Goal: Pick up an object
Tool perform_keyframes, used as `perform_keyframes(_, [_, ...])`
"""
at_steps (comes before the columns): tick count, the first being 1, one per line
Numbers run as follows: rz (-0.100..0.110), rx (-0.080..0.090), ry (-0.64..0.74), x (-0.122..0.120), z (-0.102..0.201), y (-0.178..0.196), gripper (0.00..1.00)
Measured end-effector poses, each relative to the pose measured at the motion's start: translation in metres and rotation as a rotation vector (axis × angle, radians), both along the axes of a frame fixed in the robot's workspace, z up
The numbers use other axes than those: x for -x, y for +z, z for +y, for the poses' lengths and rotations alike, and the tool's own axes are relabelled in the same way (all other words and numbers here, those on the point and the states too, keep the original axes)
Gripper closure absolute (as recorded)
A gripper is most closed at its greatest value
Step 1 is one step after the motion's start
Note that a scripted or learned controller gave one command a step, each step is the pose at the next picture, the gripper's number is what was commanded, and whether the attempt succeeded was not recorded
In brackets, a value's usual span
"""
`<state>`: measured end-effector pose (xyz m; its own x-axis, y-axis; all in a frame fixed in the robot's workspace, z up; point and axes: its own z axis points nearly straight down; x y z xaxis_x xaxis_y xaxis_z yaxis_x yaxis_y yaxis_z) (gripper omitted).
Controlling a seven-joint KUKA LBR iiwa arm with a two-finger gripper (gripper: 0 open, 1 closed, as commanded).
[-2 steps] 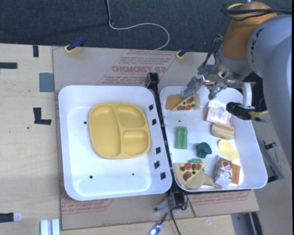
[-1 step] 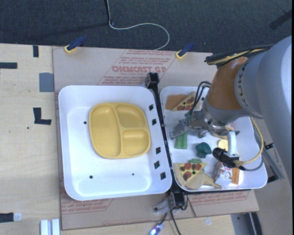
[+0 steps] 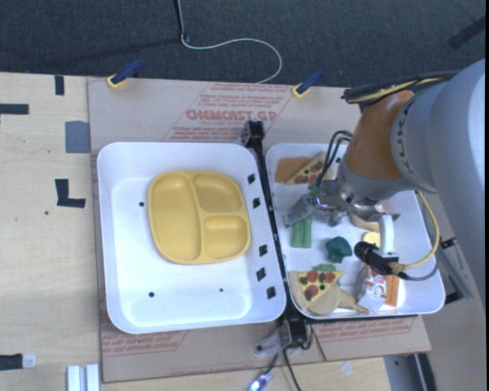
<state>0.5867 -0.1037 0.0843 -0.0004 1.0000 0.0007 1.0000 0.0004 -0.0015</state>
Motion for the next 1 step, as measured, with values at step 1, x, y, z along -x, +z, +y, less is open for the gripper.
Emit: perform_keyframes(1, [0.0, 0.001, 0.0, 0.0, 0.0, 0.01, 1.0])
